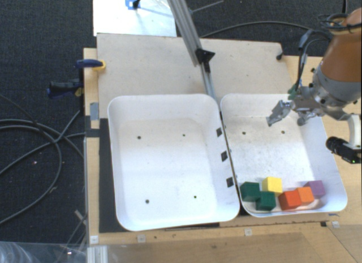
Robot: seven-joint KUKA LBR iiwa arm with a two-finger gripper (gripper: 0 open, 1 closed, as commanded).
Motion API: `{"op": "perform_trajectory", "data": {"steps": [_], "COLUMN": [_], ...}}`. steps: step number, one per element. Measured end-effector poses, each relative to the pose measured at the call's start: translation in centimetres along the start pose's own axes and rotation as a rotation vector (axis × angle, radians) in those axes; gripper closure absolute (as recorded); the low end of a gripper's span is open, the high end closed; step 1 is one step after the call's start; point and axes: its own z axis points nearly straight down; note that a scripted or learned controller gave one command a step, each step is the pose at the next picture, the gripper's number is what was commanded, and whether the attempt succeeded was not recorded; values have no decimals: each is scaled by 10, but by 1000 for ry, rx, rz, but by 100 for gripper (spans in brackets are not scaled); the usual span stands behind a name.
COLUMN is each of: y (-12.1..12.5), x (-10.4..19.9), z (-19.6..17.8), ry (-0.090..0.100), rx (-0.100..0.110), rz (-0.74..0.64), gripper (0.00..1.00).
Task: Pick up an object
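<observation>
**Blocks heaped in the right bin's near corner, pincer hanging well apart from them**

Blocks of several colours sit bunched in the near corner of the right bin (249, 143), probably slid there down its sloping floor. Two green blocks (257, 195) lie nearest the divider, a yellow block (272, 184) just behind them, an orange block (292, 198) beside those, and a purple block (316, 188) towards the outer wall. Most touch a neighbour, so any grasp will be crowded.

Reaching in from the right, the grey and orange arm (342, 58) holds its pincer (285, 113) over the far part of the same bin, well apart from the heap. Its fingers seem spread and grasp nothing, though they are small and blurred. The left bin (164, 160) lies beside it on the table (141, 64).
</observation>
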Motion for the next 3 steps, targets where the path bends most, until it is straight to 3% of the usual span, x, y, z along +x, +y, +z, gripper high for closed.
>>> {"op": "perform_trajectory", "data": {"steps": [1,2,3], "y": [31,-38,-86], "x": [-69,-75,-18], "z": [53,154,167], "ry": [-4,2,4], "rx": [3,11,7], "rz": [6,5,-1], "gripper": [0,0,0]}}
